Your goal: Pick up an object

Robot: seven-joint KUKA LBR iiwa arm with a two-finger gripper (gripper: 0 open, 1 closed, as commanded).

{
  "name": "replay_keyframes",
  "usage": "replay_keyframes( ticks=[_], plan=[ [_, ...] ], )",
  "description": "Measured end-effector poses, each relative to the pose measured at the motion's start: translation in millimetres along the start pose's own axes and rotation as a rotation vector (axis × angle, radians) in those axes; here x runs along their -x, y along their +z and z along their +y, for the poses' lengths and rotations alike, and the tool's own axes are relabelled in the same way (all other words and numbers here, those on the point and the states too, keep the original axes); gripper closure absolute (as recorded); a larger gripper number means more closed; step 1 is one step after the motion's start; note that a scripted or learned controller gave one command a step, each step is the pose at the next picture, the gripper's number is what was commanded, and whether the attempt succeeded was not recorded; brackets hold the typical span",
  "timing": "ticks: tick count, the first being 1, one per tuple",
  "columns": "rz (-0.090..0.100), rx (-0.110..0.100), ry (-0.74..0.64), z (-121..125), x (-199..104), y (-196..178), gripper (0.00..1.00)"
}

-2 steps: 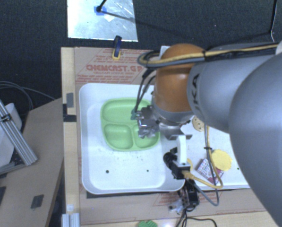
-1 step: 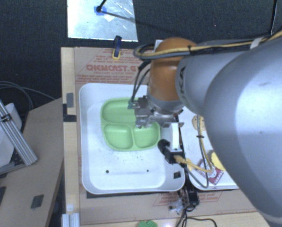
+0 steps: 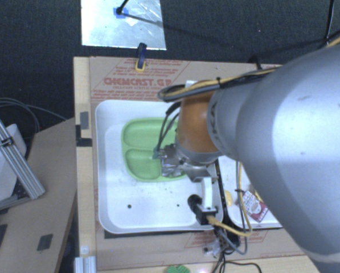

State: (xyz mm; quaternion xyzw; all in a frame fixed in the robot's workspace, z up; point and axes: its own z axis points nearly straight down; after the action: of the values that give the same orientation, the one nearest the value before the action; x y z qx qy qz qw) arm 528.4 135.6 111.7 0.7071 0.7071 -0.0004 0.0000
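Even, fairly bright overhead light; the white bin (image 3: 110,152) reads clean with only faint soft shadows along its inner walls. Glare patch on the foil sheet (image 3: 123,15) beyond the far edge of the surface. The arm (image 3: 289,147) at near right is large, soft-focused, with a broad pale sheen; overall image slightly grainy.

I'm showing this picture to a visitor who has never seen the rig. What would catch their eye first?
The big grey arm fills the right side, its orange band hanging over the left white bin. Under it lies a pale green two-part tray, the brightest thing in that bin. Past the bench's far edge, a shiny silver sheet lies on the dark floor.
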Motion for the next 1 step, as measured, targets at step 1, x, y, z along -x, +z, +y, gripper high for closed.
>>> replay_keyframes(
  ticks=[1],
  plan=[
    [0.007, 0.010, -0.013, 40.7, -105.8, -63.2, 1.00]
  ],
)
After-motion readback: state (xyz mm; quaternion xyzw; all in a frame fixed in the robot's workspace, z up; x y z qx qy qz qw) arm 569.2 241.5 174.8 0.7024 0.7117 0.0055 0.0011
